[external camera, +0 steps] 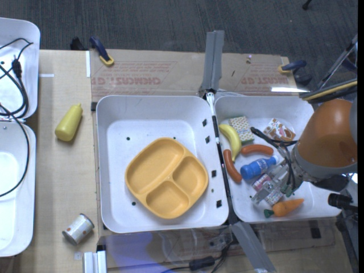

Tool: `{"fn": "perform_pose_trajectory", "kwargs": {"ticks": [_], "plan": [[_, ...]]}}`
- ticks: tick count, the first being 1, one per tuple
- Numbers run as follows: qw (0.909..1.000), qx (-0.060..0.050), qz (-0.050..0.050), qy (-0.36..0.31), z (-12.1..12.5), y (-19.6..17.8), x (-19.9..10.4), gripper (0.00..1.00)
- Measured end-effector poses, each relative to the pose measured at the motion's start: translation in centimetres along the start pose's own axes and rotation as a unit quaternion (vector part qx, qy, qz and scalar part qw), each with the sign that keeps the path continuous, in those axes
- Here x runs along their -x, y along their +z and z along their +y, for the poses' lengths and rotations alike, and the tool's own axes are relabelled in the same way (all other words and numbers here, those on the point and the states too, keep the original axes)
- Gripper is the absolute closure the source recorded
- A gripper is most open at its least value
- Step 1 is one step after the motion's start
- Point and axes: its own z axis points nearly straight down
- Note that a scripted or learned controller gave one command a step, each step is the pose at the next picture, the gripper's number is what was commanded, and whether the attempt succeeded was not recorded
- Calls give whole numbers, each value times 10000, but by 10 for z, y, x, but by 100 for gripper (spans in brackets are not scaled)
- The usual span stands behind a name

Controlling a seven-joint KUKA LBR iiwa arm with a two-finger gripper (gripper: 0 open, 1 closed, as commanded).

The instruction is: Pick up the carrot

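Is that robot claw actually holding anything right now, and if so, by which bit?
It cannot be told. The gripper sits low in the right bin, just above the carrot, but the view does not show anything clearly between its fingers.

bins (108, 169): white moulded plastic, smooth, faint sheen
plate (166, 177): yellow plastic, matt, smooth, three compartments
carrot (286, 207): orange plastic, smooth, slightly glossy
banana (230, 137): yellow plastic, smooth
bottle (257, 167): blue plastic, glossy
sausages (257, 149): red-orange plastic, shiny
mustard bottle (69, 123): yellow plastic, matt
can (77, 228): metal body, paper-like label
arm band (333, 134): orange, smooth, satin
gripper (272, 190): bare metal, reflective
bench (62, 169): pale wood, matt
cardboard sheet (153, 75): brown, rough, printed
floor (170, 10): dark carpet, coarse
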Motion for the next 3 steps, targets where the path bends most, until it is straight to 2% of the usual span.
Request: {"fn": "perform_pose_trajectory", "kwargs": {"ticks": [1,2,3], "plan": [[9986,6,-13,-534,-36,-1,39,0],[9986,12,-14,-521,-36,-9,39,100],[9986,11,-14,-524,-36,-9,39,0]]}}
